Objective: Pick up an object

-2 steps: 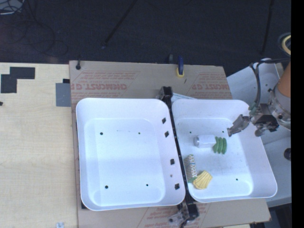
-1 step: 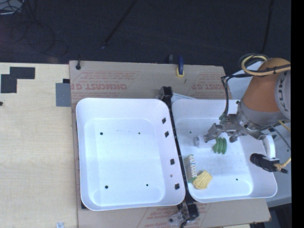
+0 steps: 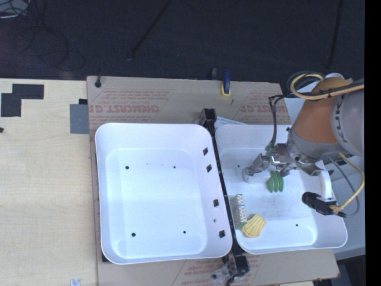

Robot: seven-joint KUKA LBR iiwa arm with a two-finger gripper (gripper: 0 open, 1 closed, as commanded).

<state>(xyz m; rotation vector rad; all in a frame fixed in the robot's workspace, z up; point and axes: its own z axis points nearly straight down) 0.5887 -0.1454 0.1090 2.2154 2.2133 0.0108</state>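
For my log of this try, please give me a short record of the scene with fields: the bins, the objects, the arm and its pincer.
left bin: white, shallow
right bin: white, holds three objects
green object: right bin, just below the pincer
yellow object: right bin, near front left corner
grey ridged object: beside the yellow one, at the bin's left wall
arm: reaches in from the right, orange band visible
pincer: low over the right bin, by the green object; grasp unclear
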